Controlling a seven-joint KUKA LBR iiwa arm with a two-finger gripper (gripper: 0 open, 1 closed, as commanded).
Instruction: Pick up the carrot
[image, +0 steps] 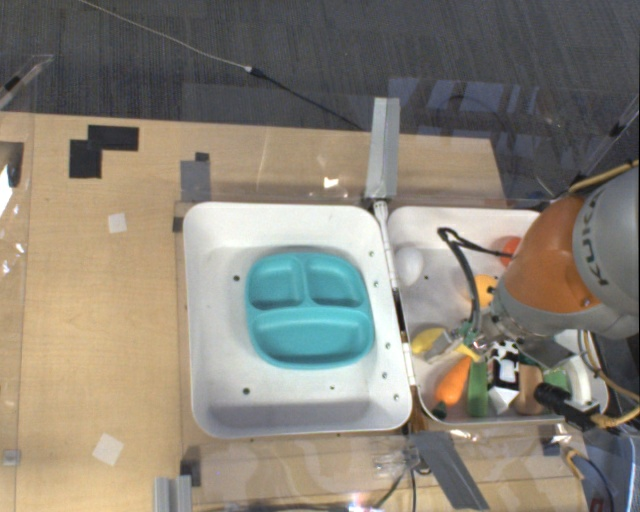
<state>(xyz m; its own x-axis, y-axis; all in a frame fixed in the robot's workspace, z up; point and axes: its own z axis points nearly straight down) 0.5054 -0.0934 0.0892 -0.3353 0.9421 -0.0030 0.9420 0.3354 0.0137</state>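
Camera view: arm low over the right bin, carrot beside it

Camera view looks down on a wooden worktop (90, 330) with two white bins. The grey arm (560, 270), orange-banded, reaches into the right bin (430, 235). Its end effector (488, 345) sits low among the clutter near the bin's front; whether it is open or closed cannot be told, and nothing can be seen in its grip. The carrot (453, 383) lies just to the left of the end effector and slightly nearer the front wall, tilted, beside a green piece (477, 393). A yellow item (428, 342) lies further left, and a white egg-like object (408, 264) sits toward the back. The left bin (215, 300), well away to the left, holds a teal divided plate (308, 306).
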